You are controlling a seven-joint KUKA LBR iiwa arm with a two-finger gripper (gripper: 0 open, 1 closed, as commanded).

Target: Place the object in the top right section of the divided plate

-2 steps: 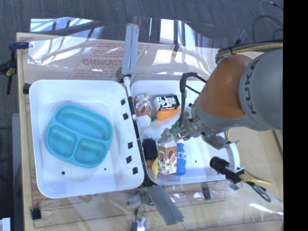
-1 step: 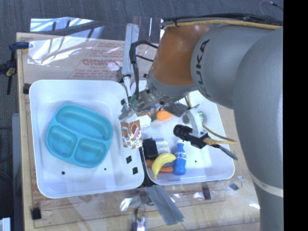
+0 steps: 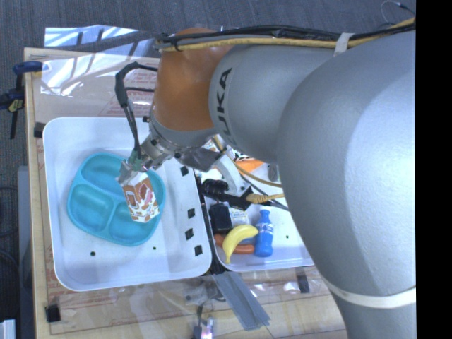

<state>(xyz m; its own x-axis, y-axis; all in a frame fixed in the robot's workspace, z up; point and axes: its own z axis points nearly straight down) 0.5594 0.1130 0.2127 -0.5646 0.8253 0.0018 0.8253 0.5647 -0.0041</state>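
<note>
On the bench (image 3: 106,302), the left bin (image 3: 53,189) holds the blue divided plate (image 3: 92,203), which lies flat with its compartments facing up, ready to receive something from above. Over the plate's right-hand side, the pincer (image 3: 131,169) is closed on the top of the patterned object (image 3: 143,200). The object hangs upright below it, white with brown patches, low over the right-hand compartment. Whether its base touches the plate is hard to tell. Gripping it by the top likely keeps the fingers clear of the plate's ridges as it is set down. In the right bin (image 3: 289,249), a banana (image 3: 236,237) and a blue bottle (image 3: 264,235) lie side by side near the front wall, away from the work. The arm (image 3: 282,104) reaches across this bin.
</note>
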